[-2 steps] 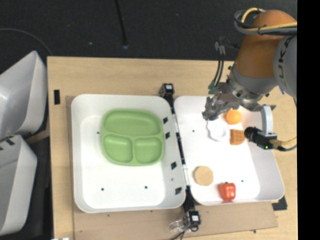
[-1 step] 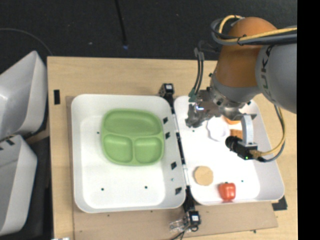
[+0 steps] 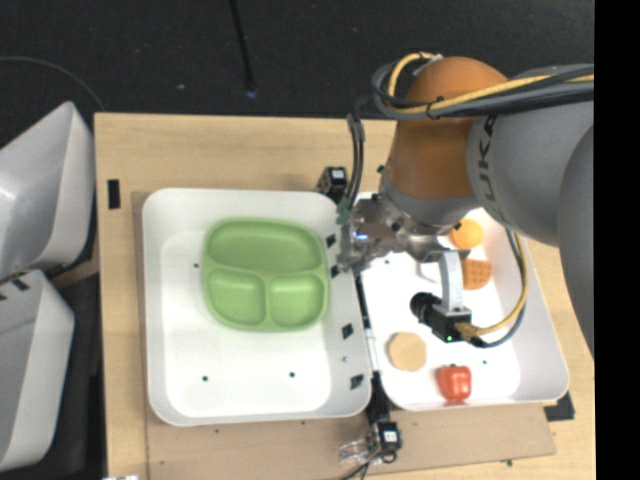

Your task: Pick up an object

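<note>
In the camera view you have two white bins side by side on the bench [image 3: 220, 133]. The left bin [image 3: 165, 298] sits in the middle of the frame, and a green plate [image 3: 265, 273] with three compartments lies flat in its upper half.

The right bin [image 3: 535, 368] fills the lower right of the frame, and the loose pieces are here. A tan disc [image 3: 407, 352] lies near the bin's lower left. A red piece [image 3: 454, 382] sits just to the disc's lower right, close to the bottom rim. An orange ball [image 3: 465, 234] shows at the upper right, partly hidden under the arm [image 3: 440, 148]. A waffle piece [image 3: 477, 271] lies just below the ball.

The arm comes in from the right, and its orange band hangs over the upper left of the right bin. The gripper [image 3: 354, 242] is low at the wall where the two bins meet, just right of the plate's rim. You cannot tell whether it is apart or together, and nothing can be seen held in it.
</note>
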Controlling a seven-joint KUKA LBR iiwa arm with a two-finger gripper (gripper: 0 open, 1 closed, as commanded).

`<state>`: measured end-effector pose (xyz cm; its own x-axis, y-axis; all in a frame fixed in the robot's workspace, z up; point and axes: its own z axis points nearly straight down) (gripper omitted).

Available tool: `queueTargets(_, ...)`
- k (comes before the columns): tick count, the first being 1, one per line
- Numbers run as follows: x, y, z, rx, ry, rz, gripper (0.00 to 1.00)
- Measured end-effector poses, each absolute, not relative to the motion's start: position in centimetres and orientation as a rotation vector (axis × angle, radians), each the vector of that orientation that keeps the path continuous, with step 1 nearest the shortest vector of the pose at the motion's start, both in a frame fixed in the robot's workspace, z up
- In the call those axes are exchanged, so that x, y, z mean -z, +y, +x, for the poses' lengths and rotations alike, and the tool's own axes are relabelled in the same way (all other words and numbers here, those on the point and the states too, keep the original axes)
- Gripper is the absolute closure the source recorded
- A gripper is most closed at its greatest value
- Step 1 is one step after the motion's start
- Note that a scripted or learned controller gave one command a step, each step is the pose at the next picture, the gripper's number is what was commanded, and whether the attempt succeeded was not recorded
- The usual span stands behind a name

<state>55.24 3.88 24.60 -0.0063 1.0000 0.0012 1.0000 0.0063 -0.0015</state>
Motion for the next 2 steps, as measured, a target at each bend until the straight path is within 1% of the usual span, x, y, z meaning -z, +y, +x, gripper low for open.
queueTargets(1, -23.79, 8.35, 54.45, 0.001, -2.228, -2.213, 1.0)
queueTargets(2, -23.83, 8.05, 54.5, 0.001, -2.223, -2.22, 0.0)
